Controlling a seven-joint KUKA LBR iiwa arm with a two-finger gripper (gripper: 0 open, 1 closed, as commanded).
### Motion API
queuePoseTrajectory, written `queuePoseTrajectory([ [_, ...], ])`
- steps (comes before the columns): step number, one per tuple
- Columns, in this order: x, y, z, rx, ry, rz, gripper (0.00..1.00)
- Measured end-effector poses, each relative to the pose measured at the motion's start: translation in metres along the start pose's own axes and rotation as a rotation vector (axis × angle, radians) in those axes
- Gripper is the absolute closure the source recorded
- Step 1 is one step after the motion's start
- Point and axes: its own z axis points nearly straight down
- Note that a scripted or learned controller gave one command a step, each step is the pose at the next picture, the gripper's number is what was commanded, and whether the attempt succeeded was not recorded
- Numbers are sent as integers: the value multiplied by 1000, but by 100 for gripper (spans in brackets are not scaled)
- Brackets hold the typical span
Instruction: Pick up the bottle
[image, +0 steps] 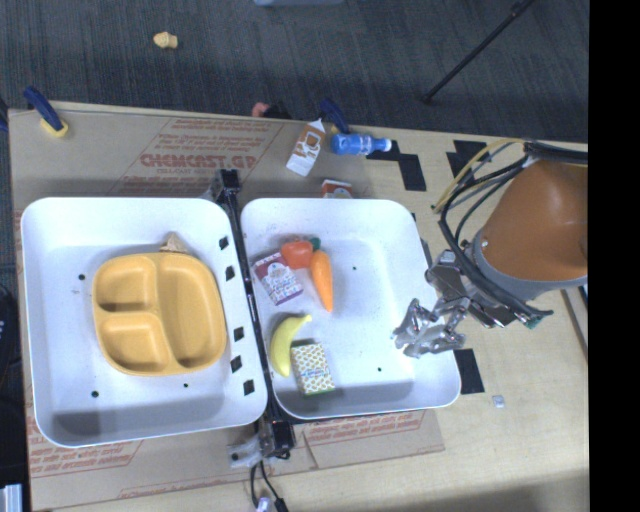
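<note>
The bottle (358, 145) is small and blue with a pale cap end. It lies on its side on the cardboard bench top, behind the right bin (390, 225) and outside both bins. My gripper (426, 334) hangs over the right bin's right rim, near its front corner, far from the bottle. I see nothing held in it. The grey arm with its orange band (545, 225) reaches in from the right.
The right bin holds a carrot (322, 280), a red vegetable (297, 252), a red packet (279, 278), a banana (285, 342) and a green box (313, 367). A yellow divided plate (160, 312) lies in the left bin. Two small cartons (306, 148) (337, 187) lie near the bottle.
</note>
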Motion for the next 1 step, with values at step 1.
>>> queuePoseTrajectory([
  [1,2,2,-7,-1,0,148,100],
])
